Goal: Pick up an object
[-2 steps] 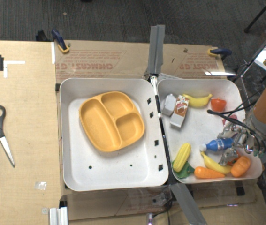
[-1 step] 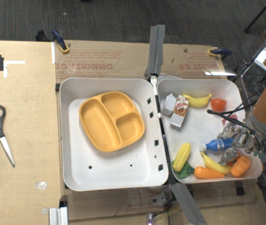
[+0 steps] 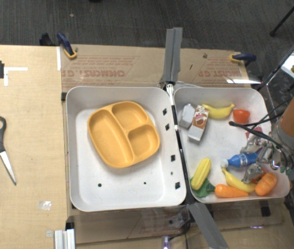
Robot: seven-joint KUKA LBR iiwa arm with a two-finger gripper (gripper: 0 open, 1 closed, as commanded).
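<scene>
The metal two-finger gripper (image 3: 259,166) hangs low in the right white bin (image 3: 217,148), over a blue plastic bottle (image 3: 241,160) lying beside a yellow toy banana (image 3: 236,181); whether it grips I cannot tell

Even, bright overhead light, soft short shadows. Mild glare on the white bins (image 3: 74,154), esp. the right 1's floor. Focus decent thru centre; gripper (image 3: 263,162) area slightly smeared. Top floor dim. No obvious edge distortion.
</scene>
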